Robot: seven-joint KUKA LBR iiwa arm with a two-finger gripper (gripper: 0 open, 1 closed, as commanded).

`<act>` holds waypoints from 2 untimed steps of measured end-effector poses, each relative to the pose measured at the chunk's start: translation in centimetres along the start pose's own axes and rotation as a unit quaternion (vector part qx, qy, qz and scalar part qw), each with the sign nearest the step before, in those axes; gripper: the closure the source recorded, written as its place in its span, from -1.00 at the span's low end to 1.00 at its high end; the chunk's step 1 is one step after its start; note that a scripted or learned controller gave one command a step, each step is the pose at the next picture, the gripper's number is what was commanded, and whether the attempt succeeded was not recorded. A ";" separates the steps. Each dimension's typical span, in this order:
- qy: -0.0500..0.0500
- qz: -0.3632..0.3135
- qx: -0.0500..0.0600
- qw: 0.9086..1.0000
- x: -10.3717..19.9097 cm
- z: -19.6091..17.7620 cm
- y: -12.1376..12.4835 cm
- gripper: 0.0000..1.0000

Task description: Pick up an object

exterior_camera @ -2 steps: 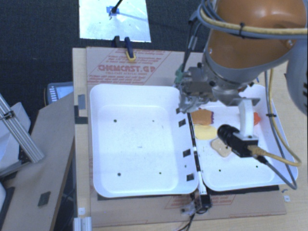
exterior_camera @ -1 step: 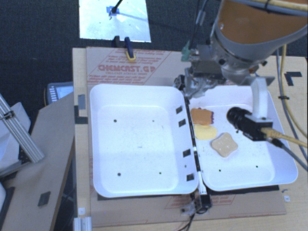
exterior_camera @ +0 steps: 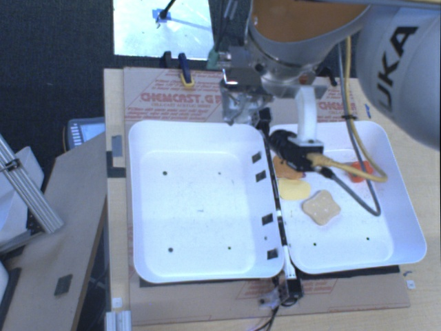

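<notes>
Claw [exterior_camera: 242, 110] hangs above the far rim of the left bin [exterior_camera: 193, 125].
I cannot tell how open it is; perhaps it is staged there to reach the tan piece [exterior_camera: 321, 207].

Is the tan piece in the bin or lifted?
In: the tan piece lies flat on the right bin's floor beside the yellow piece, apart from the end effector.

The arm [exterior_camera: 406, 54] is seen at 2 o'clock, cased in smooth grey and printed with the dark letters "KA". An orange band [exterior_camera: 303, 5] is wrapped round it at 12 o'clock, with a silvery ring beneath and the metallic gripper [exterior_camera: 241, 112] below that.
</notes>
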State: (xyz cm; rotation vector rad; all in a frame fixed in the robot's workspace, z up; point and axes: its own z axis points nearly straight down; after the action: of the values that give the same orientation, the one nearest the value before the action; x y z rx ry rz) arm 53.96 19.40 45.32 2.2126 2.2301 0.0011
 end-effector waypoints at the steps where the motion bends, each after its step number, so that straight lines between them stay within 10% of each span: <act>1: 0.001 -0.002 0.001 1.000 4.4 0.8 -5.6 1.00; 2: 0.001 -0.001 -0.001 1.000 4.1 -0.4 -5.3 1.00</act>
State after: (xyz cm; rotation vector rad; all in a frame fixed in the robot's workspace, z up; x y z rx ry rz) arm 48.68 23.49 45.74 2.2106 2.2317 0.0067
